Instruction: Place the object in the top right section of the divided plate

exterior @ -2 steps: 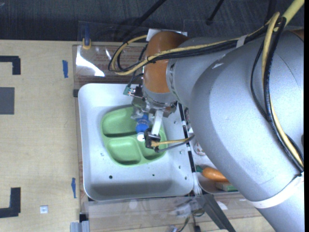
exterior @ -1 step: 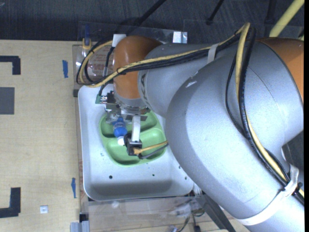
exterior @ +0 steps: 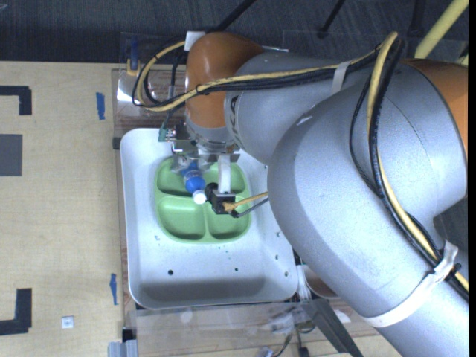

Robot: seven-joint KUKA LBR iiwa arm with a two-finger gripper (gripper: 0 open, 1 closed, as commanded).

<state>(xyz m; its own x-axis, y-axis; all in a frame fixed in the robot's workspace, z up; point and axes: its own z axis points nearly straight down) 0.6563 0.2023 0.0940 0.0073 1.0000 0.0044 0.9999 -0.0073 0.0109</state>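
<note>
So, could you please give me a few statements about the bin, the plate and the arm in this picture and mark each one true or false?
1. The divided plate is green. True.
2. The plate lies on the bare wooden bench outside the bin. False: it lies inside the white bin.
3. The gripper is over the plate. True.
4. The arm is blue with a green band above the wrist. False: the arm is grey with an orange band.
5. A blue and white object is seen at the plate's upper part, by the gripper. True.
</note>
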